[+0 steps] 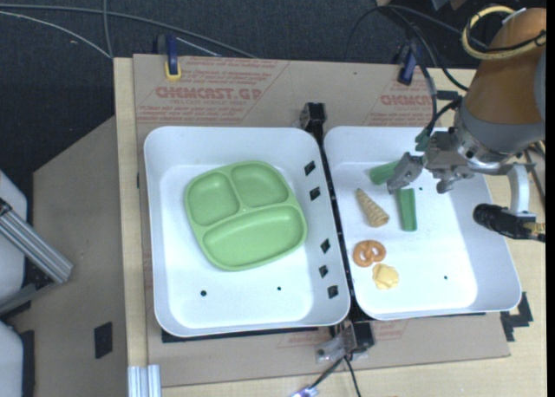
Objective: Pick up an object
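In the right bin (460, 287) lie a green cylinder (407, 210), a short green piece (380, 174), a tan cone (373, 205), a brown pretzel (368, 253) and a small yellow lump (386, 277). My gripper (425, 178) hangs over the back of this bin, just right of the short green piece and above the cylinder's far end. Its fingers are spread open, with nothing between them.
A green divided plate (245, 213) lies in the left bin (165, 239). A row of black clips (323, 213) runs along the wall between the bins. Blue clamps (173, 59) hold the board's back edge. A black part (503, 218) juts over the right bin's right rim.
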Tool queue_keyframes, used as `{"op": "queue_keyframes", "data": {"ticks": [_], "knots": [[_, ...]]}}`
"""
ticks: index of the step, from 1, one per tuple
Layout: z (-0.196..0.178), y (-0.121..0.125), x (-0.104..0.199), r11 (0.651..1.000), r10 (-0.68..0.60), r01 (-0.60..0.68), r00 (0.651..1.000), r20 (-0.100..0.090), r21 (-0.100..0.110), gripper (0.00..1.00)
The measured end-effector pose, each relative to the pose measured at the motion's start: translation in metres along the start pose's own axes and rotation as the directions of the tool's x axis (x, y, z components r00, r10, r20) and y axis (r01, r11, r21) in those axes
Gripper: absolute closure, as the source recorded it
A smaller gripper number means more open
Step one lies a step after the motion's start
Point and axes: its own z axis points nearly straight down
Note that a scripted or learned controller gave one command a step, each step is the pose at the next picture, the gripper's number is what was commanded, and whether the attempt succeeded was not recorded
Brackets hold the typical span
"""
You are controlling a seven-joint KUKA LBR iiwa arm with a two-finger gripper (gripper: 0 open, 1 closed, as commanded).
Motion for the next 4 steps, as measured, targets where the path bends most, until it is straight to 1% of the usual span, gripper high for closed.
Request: {"op": "queue_keyframes", "data": {"ticks": [1,3,4], "knots": [[-0.007,0.003,0.000,1.000,-0.003,0.003,1.000,0.002,-0.013,0.00],[0.094,-0.017,-0.002,1.000,-0.001,0.001,1.000,0.001,-0.007,0.00],[0.125,-0.016,-0.001,1.000,-0.002,0.002,1.000,0.002,-0.013,0.00]]}}
